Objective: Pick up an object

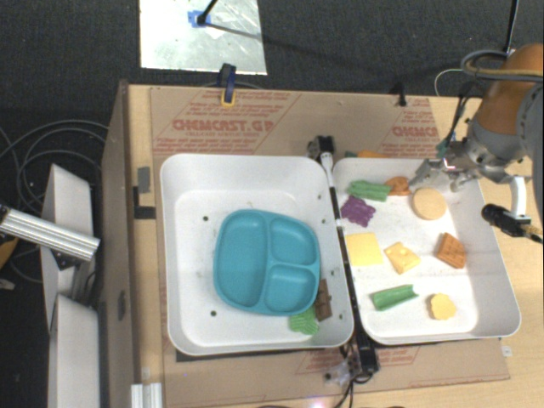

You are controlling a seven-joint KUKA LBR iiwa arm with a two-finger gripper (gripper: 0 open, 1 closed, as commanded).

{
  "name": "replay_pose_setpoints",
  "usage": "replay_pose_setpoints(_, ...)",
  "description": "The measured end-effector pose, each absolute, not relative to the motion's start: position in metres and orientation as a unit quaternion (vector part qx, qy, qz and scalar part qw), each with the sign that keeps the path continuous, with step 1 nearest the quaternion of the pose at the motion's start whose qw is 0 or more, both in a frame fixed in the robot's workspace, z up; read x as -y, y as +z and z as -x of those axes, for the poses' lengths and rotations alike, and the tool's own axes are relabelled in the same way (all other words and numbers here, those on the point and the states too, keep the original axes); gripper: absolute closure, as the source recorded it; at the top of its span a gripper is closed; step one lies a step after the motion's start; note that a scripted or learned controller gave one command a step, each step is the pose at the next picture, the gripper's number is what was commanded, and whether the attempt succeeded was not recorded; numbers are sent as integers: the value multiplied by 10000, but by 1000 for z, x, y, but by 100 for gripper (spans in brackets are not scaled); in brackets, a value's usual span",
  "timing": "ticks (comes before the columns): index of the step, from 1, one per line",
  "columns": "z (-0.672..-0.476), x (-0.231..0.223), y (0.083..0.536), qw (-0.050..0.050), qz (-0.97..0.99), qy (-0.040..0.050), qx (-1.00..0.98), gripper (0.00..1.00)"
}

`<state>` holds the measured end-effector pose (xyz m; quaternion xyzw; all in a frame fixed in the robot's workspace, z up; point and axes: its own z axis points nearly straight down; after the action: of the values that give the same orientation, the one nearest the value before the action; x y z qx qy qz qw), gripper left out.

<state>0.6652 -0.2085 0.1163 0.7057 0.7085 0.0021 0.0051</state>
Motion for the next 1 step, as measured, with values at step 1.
replay_pose_setpoints(1,-628,206,83,-6,-7070,-7,-7072,0)
